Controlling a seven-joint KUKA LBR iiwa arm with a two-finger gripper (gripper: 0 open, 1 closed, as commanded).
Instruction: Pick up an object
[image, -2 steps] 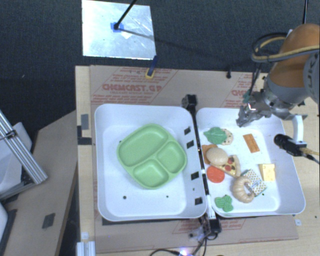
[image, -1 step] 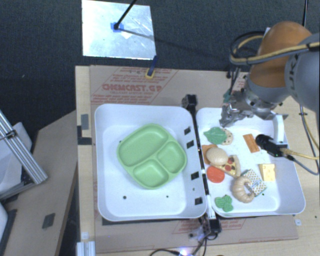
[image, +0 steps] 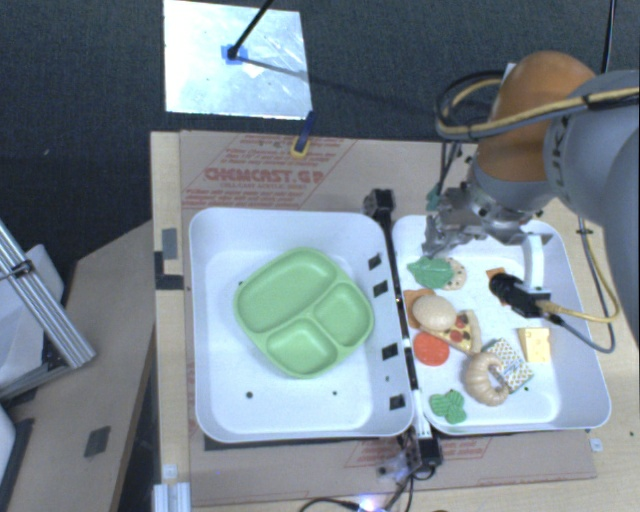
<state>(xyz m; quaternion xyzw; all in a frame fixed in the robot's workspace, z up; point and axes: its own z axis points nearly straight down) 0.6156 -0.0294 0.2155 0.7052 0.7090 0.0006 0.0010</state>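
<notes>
The right bin holds several toy foods. A green leafy piece lies at its upper left, against a small tan round piece. My gripper hangs straight over the leafy piece, its tip just above or touching it. Below lie a pale bun, a pizza slice, a red tomato slice, a tan pretzel, a checkered packet, a yellow cheese block and a green broccoli piece. I see nothing lifted.
The left bin holds a green divided plate. A black-clipped divider runs between the bins. A small orange piece lies near the right bin's middle. The arm covers the right bin's far corner.
</notes>
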